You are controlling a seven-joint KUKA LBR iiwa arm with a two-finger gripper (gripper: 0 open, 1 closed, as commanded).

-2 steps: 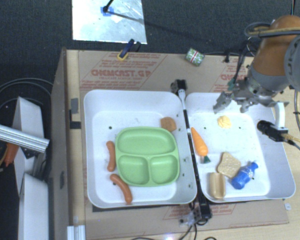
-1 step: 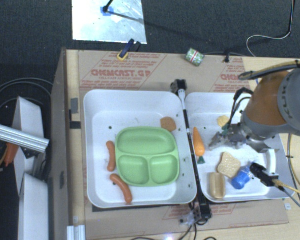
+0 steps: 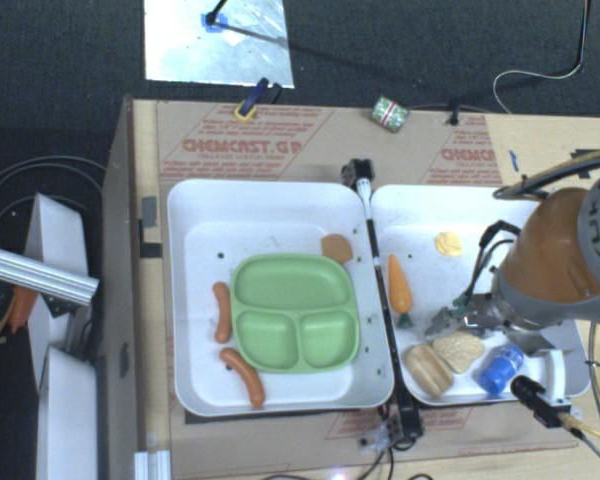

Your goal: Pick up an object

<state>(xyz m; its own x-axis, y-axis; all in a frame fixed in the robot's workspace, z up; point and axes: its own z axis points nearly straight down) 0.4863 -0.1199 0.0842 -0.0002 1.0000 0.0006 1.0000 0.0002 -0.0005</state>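
Reaching stage is judged – gripper [image 3: 448, 318] hung over bread slice [image 3: 458, 349] at 5 o'clock; grasp cannot be told, descent needed.

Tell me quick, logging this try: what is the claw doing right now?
Claw: cannot be told; it sits low in the right bin, near the bread pieces.

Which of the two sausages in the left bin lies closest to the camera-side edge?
The lower sausage, lying slanted below the green tray. The other sausage stands upright along the tray's left side, farther up.
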